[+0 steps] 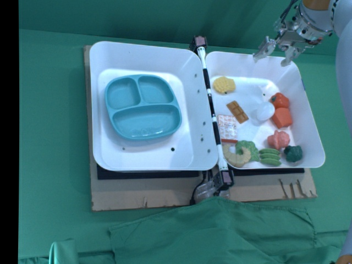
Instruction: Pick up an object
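A green-covered desk (49, 120) carries two white bins. The left bin (110, 56) holds a teal divided plate (143, 106) in the frame's centre left. The right bin (308, 131) holds small toy foods: a yellow shell-like piece (224, 84), a cracker (237, 111), an orange block (282, 117), a red tomato (279, 99), broccoli (292, 153) and green pea pods (269, 157). At upper right the hand (273, 52) hovers above that bin's far rim, fingers spread, grasping nothing.
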Motion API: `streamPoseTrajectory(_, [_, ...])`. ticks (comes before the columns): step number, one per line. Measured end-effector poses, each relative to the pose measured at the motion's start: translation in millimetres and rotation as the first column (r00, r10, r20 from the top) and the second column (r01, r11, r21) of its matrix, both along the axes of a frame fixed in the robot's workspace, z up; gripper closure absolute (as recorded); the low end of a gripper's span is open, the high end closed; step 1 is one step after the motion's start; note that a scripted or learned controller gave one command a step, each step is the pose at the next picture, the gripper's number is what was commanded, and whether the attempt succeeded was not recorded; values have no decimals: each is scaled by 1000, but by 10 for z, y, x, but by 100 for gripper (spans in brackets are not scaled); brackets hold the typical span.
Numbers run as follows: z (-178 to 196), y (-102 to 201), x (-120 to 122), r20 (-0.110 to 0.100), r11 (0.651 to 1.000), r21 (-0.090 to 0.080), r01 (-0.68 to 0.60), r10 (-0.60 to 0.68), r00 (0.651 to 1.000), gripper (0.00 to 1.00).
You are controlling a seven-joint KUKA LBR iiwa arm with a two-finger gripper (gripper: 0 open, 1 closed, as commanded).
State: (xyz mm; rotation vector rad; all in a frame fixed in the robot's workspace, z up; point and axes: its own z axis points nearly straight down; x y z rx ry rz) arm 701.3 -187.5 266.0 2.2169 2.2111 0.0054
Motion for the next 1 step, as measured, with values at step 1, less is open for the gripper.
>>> streamPoseTrajectory(1, [-419,5,-13,-11,1000,3,0,0,1000,0])
